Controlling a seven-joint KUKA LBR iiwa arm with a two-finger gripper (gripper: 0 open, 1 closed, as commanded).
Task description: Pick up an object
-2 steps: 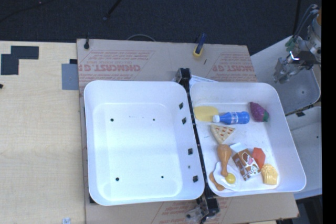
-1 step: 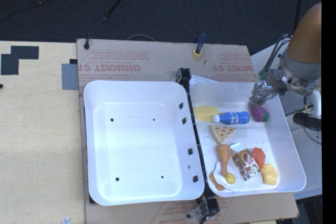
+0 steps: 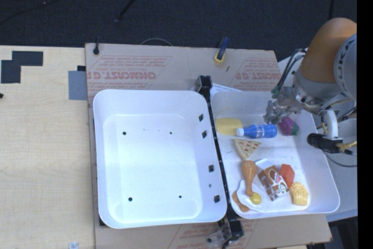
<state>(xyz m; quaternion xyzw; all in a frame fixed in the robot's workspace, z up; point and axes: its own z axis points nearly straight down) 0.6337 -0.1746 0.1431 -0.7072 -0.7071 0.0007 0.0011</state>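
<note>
— Where is the gripper (image 3: 278, 112)?
— Low in the right bin (image 3: 317, 195), by a small purple toy (image 3: 287, 125) and blue bottle (image 3: 259, 131).
— Grasping?
— Cannot tell.

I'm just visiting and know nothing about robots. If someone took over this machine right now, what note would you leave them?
End effector: low over the right bin's far end, beside the purple toy and blue bottle; grip state unclear.
Same bin: yellow piece, pizza slice, drumstick, fried egg, brown packet, red piece, corn.
Done: nothing visibly lifted.
Left: grasp and raise one object.
</note>
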